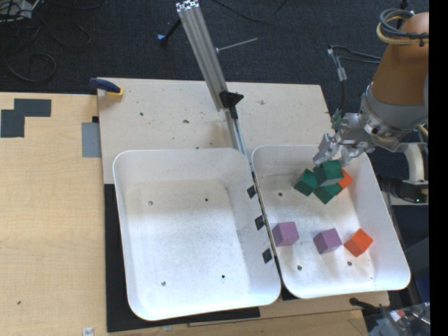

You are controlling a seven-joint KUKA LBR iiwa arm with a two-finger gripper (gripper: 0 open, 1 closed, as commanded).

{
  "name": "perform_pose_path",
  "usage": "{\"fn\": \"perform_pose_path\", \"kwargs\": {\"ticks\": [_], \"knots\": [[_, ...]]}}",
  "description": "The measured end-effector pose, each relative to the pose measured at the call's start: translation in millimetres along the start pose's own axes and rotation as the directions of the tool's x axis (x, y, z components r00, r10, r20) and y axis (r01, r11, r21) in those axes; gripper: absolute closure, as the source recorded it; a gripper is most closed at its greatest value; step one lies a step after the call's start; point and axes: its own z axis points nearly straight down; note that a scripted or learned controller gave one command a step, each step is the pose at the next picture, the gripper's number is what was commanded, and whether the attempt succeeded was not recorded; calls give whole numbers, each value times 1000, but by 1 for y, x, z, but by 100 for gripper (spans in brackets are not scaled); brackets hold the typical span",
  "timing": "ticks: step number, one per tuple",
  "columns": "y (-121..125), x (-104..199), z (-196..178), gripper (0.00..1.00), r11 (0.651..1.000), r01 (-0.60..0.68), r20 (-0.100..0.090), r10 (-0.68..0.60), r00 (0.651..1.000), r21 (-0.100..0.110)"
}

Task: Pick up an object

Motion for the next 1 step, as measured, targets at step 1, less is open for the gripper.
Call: {"fn": "perform_pose_path", "kwargs": {"ticks": [1], "knots": [[4, 52, 17, 100, 1000, 0, 0, 0, 1000, 0]]}}
